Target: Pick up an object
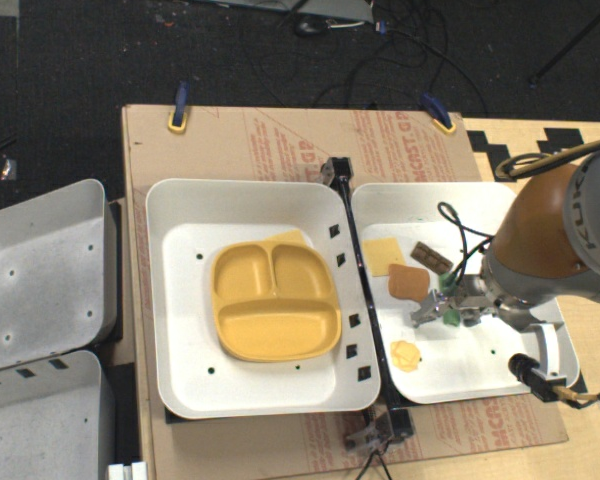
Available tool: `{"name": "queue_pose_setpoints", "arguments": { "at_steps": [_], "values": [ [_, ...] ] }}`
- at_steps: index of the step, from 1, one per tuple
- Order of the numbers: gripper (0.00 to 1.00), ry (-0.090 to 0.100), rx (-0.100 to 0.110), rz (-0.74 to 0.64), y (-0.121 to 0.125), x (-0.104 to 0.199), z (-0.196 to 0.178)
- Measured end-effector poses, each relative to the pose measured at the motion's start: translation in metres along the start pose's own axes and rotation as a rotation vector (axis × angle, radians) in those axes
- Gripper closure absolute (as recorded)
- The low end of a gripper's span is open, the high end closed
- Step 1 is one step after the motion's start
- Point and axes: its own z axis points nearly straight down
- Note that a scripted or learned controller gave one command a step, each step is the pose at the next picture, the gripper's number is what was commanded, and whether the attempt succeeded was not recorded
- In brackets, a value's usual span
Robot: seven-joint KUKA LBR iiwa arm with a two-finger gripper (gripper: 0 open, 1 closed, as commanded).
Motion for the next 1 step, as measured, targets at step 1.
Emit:
{"name": "queue_pose_setpoints", "arguments": {
  "at_steps": [1],
  "values": [
    [1.00, 0.000, -0.003, 0.002, 0.0006, -0.0001, -0.0112]
  ]
}}
